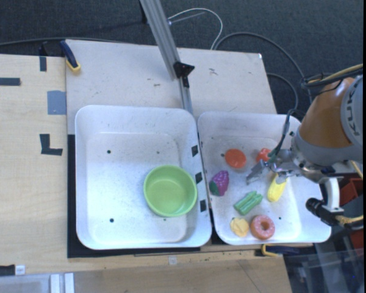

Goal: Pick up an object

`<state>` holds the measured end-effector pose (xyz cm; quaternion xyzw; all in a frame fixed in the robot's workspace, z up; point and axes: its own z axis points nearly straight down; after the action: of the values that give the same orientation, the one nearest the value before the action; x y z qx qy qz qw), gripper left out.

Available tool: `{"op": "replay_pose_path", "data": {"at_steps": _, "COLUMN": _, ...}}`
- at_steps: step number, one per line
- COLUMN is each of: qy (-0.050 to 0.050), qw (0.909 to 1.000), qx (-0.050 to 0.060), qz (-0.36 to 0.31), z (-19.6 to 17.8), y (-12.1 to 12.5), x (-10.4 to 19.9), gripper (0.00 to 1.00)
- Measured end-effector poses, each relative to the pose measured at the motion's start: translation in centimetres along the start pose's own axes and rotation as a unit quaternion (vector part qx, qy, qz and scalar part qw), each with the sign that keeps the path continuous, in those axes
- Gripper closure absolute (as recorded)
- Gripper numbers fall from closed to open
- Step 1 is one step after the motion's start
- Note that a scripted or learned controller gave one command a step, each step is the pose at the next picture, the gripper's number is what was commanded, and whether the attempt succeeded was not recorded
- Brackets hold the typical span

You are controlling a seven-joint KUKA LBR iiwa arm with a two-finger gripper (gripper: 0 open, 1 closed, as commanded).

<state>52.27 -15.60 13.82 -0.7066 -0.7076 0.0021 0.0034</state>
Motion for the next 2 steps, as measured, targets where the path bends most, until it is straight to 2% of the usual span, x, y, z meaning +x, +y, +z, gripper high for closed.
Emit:
{"op": "replay_pose_path", "data": {"at_steps": 1, "qy": -0.002, "qw": 1.0, "qx": -0.004, "qz": 0.0, "z": 4.9, "y": 0.1, "x": 0.0, "gripper": 0.0}}
{"op": "replay_pose_path", "data": {"at_steps": 2, "qy": -0.001, "qw": 1.0, "qx": -0.004, "qz": -0.001, "z": 3.8, "y": 0.1, "x": 0.1, "gripper": 1.0}}
